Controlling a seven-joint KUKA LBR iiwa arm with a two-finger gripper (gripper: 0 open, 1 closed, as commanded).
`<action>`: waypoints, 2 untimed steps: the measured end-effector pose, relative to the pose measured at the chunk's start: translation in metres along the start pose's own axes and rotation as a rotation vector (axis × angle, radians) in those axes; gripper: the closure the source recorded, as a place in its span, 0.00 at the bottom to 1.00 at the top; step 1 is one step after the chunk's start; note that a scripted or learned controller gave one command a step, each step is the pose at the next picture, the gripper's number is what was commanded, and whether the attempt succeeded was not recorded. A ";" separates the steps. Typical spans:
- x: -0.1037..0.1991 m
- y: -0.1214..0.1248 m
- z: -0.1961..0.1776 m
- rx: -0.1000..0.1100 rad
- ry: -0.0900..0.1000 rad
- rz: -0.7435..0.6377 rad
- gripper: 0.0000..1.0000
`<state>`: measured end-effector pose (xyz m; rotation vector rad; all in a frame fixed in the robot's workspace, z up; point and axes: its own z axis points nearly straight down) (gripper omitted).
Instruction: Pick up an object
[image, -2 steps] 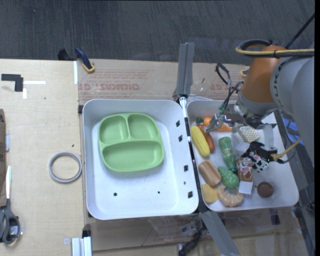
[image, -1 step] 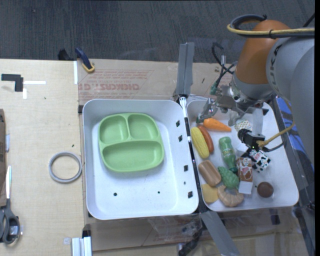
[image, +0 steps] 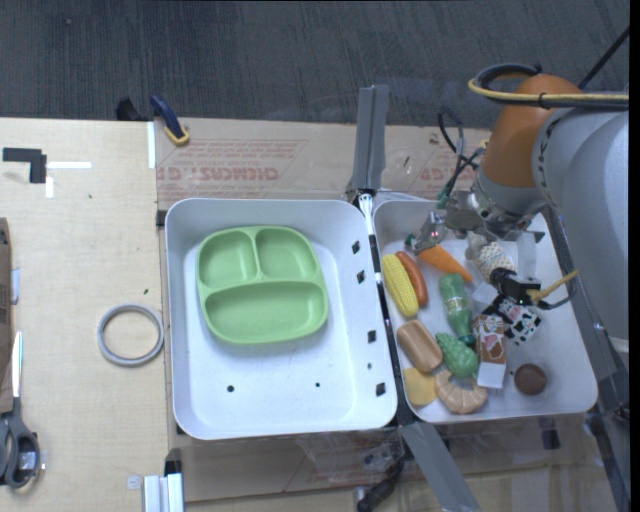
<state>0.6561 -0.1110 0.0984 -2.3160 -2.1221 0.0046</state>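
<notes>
The grey arm (image: 585, 170) reaches in over the right bin (image: 565, 400), its gripper (image: 432, 236) low near the bin's back-left corner; whether its jaws are wide or narrow I cannot tell. The left bin (image: 265, 410) holds a green divided plate (image: 262, 283). Toy food crowds the right bin: a corn cob (image: 401, 284) beside a carrot (image: 444, 262), a green bottle (image: 455, 300), a bread roll (image: 419, 346), a small brown ball (image: 530, 378). A tape ring (image: 131, 333) lies on the bench.

Faint red print on the cardboard sheet (image: 250, 160) behind the bins, upside down, not legible
</notes>
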 end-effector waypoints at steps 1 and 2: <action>-0.001 0.000 -0.008 0.003 -0.001 -0.002 1.00; 0.023 -0.092 -0.140 0.001 0.001 -0.015 1.00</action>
